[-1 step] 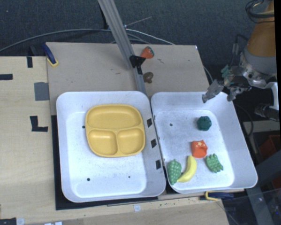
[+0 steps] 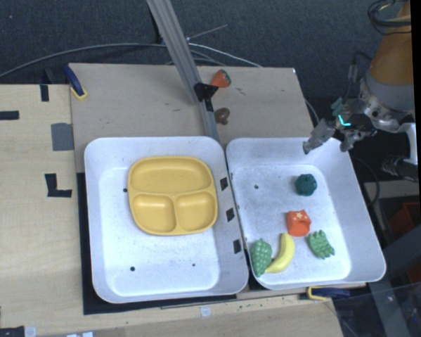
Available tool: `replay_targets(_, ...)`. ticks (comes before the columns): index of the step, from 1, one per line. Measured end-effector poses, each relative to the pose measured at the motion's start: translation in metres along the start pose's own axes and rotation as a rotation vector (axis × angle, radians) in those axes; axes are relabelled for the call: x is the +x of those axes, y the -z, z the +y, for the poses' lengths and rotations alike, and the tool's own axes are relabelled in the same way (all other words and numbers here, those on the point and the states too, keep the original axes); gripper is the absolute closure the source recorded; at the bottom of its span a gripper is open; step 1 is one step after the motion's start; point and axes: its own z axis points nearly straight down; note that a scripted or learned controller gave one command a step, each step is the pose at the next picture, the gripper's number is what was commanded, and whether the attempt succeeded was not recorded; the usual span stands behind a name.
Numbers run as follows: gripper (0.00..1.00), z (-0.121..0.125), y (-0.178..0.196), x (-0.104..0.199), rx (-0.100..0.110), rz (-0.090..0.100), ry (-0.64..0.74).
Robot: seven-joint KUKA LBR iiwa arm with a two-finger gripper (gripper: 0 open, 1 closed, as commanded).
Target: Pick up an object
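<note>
One fixed camera, high above the table (image 2: 31, 230), looking down at a slant.
It stands far enough back to take in both white bins (image 2: 101, 226) side by side, with the arm (image 2: 391, 63) at the right edge.

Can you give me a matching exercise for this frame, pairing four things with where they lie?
Things:
1. yellow tray
2. banana
3. dark green ball
4. tool

Places:
A. above the right bin's far edge
B. left bin
C. right bin, near edge, beside the green grapes
D. right bin, far half

Pairs: 1-B, 2-C, 3-D, 4-A
</note>
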Motion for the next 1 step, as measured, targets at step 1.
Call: replay_targets(1, 0.0, 0.002, -0.0441, -0.0018, 0.004, 0.0, -0.001)
